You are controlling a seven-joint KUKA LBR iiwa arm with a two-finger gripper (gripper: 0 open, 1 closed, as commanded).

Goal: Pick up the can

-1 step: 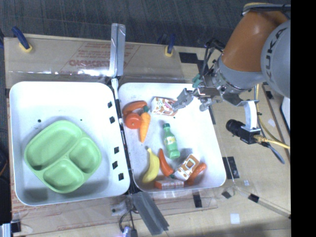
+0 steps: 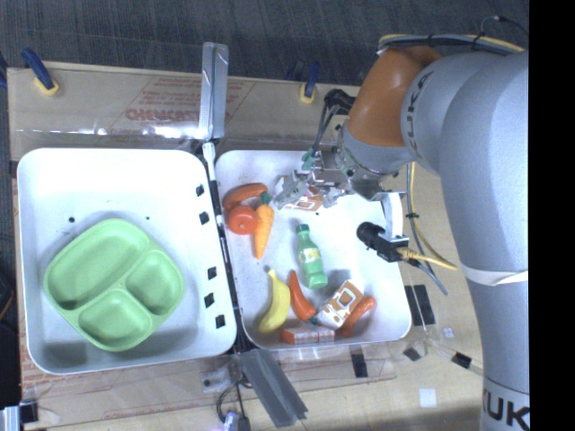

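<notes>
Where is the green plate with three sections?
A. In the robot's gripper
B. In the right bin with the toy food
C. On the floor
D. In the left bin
D. The green plate lies alone in the left bin, while the banana and green bottle are in the right bin.

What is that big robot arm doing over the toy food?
The grey and orange arm has reached its gripper down into the right bin, near the top, by a small silvery can. It is meant to pick that up. The bottle, banana and carrot lie nearby. The left bin holds a green tray.
</notes>
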